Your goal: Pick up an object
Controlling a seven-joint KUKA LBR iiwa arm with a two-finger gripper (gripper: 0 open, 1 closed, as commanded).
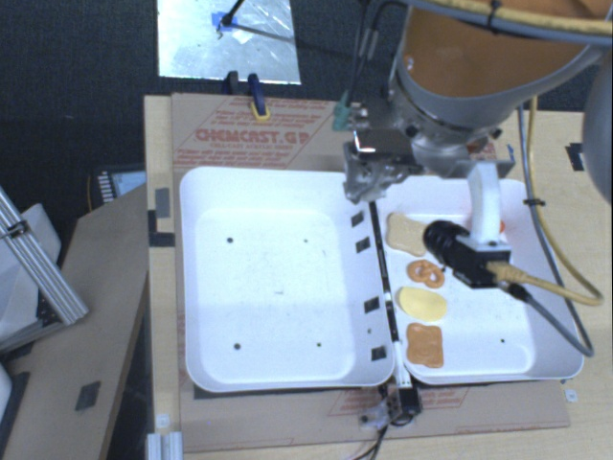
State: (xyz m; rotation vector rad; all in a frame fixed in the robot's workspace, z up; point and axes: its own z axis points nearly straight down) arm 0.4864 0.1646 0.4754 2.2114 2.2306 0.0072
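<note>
Arm's orange band (pixel 498 27) fills upper right of frame, closest to lens. Gripper (pixel 369 185) hangs over top edge of right bin (pixel 546 343), near divider; finger state cannot be told. Row of objects lower down: tan piece (pixel 404 234), pretzel (pixel 426 274), yellow disc (pixel 422 304), orange-brown block (pixel 425 345). Left bin (pixel 206 257) at frame centre-left.
</note>
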